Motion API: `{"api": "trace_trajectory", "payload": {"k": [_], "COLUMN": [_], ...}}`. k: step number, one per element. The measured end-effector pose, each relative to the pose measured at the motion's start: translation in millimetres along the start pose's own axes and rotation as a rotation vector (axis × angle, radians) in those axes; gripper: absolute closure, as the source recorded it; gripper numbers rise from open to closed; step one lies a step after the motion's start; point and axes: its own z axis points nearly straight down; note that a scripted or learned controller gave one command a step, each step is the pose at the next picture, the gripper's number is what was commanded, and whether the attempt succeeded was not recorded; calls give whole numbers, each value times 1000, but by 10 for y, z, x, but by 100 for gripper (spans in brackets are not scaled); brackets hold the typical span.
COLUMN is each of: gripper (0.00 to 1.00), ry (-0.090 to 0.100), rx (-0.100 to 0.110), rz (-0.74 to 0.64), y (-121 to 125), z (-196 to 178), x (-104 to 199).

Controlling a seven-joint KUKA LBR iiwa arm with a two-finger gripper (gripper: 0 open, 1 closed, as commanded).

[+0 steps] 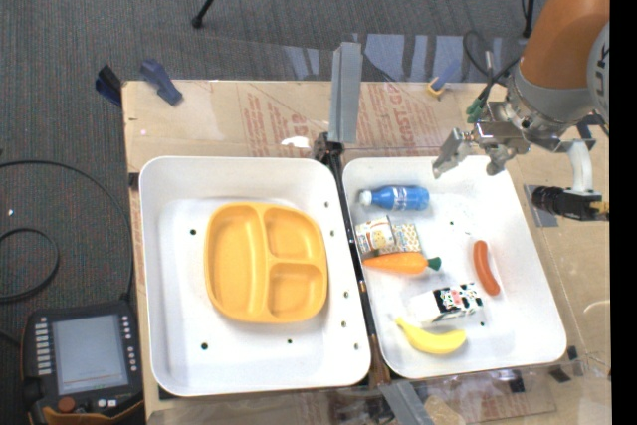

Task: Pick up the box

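Note:
A small box with a patterned label lies in the right bin, near its left wall, just above an orange carrot. A second carton, white with black cow spots, lies lower in the same bin. My gripper hangs above the far rim of the right bin, up and to the right of the patterned box. Its two fingers are spread apart with nothing between them.
The right bin also holds a blue-labelled bottle, a red sausage and a yellow banana. A yellow divided plate sits in the left bin. A grey upright post stands behind the bins.

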Motion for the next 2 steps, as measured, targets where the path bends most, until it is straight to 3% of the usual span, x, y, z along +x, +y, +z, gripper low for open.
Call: {"api": "trace_trajectory", "payload": {"k": [1,2], "gripper": [0,100], "ry": [-2,5], "rx": [-10,-14], "rz": [144,147], "y": [-233,-213], "z": [1510,1399], "x": [49,65]}}
